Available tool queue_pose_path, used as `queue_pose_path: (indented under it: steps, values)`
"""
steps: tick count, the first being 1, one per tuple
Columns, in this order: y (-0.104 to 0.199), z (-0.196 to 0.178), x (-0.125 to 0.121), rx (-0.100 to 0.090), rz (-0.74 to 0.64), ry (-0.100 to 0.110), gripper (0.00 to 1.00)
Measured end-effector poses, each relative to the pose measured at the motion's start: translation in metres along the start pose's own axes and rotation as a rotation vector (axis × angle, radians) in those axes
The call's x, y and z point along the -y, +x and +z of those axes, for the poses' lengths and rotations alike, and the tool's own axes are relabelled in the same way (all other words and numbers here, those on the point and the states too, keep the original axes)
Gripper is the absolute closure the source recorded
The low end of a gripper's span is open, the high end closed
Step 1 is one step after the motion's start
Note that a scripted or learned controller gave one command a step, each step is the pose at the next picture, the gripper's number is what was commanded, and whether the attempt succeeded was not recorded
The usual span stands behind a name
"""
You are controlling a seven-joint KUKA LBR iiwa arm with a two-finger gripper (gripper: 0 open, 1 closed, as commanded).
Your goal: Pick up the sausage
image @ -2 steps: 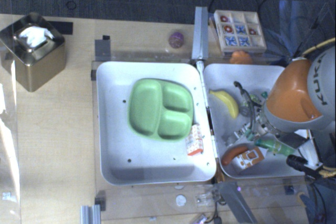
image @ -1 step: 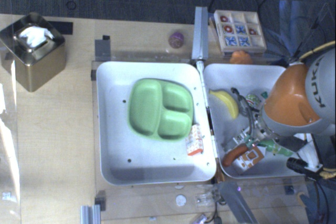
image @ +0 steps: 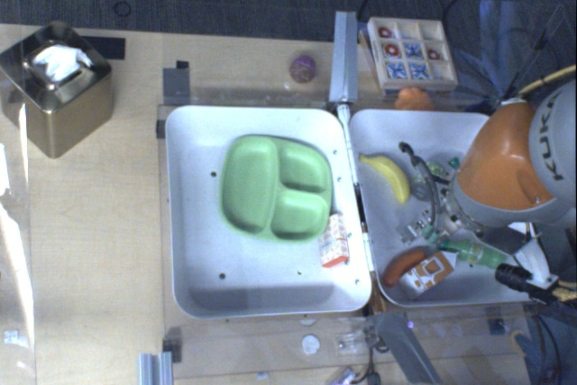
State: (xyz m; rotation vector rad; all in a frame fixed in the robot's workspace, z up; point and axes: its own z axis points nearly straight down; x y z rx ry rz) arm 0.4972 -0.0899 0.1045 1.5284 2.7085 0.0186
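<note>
Camera view: sausage [image: 403, 264] lies in right bin [image: 469, 127], not lifted. Gripper [image: 431, 221] just above it; can't tell jaw state. Pick's left for you.

Reddish-brown sausage [image: 403, 263], right bin's near-left corner

Even, bright overhead light; soft shadow along the near inner wall of the left shallow white plastic bin [image: 185, 194]; image slightly soft overall.
</note>
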Motion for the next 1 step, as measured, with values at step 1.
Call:
queue_pose_path:
  steps: [1]
  values:
    - [0.0,0.0,0.0001,0.0,0.001,0.0,0.0]
